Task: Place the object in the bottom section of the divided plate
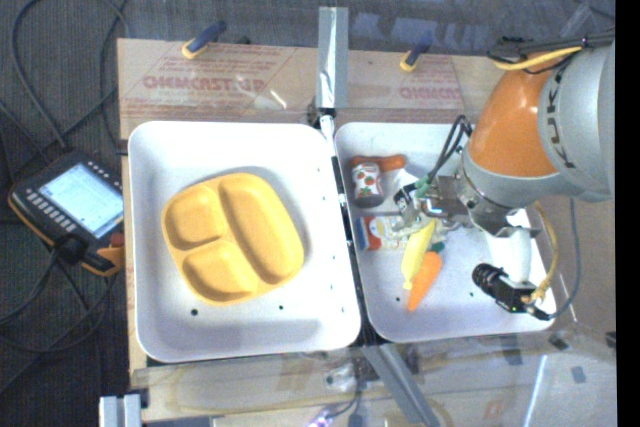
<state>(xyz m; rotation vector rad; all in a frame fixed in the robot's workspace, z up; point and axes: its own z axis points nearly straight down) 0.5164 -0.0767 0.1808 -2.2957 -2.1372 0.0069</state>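
A wooden bench on dark carpet bears two white bins: the left bin (150, 315) holds a yellow divided plate (234, 237), the right bin (385, 325) a clutter of toy food. The gripper (425, 210) hangs low over that clutter, at about nine o'clock from the orange wrist. Whether it is open or closed I cannot tell (the wrist hardware hides that), and nothing is visibly held. Just below it, toward six o'clock, lie a yellow corn-like piece (417, 253) and a carrot (424, 279), side by side and touching; the corn's upper end sits nearest the gripper. A good pick probably means centring over one piece alone, straddling its narrow width, so the neighbour is not dragged along.
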